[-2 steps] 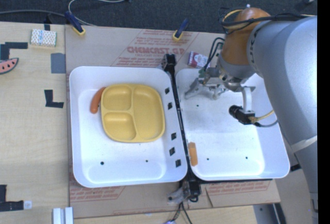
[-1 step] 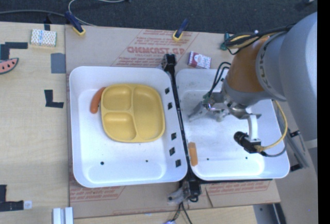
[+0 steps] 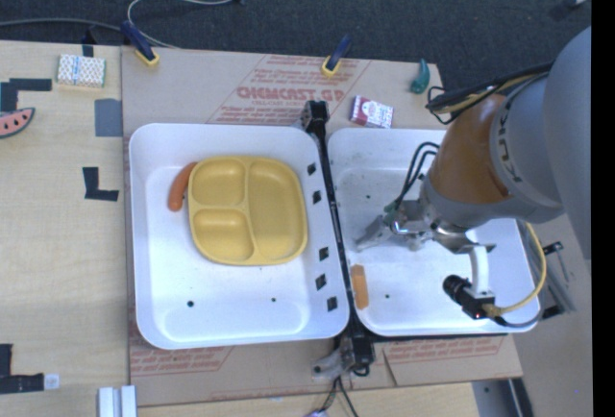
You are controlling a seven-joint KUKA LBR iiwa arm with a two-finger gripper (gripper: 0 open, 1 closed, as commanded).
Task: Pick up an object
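My gripper (image 3: pixel 375 226) hangs low over the left part of the right bin (image 3: pixel 500 314), open, with nothing between its fingers. A small orange piece (image 3: pixel 358 285) lies on the bin floor by the left wall, just below and left of the gripper and apart from it. In the left bin (image 3: pixel 163 300) lies a yellow divided plate (image 3: pixel 248 209). An orange sausage-shaped piece (image 3: pixel 178 186) rests against the plate's left edge.
The divider between the two bins (image 3: pixel 327 213) runs just left of the gripper. A small red and white packet (image 3: pixel 370 111) lies on the cardboard behind the right bin. Clamps and a cable sit along the bench's far edge. My arm covers the right bin's right half.
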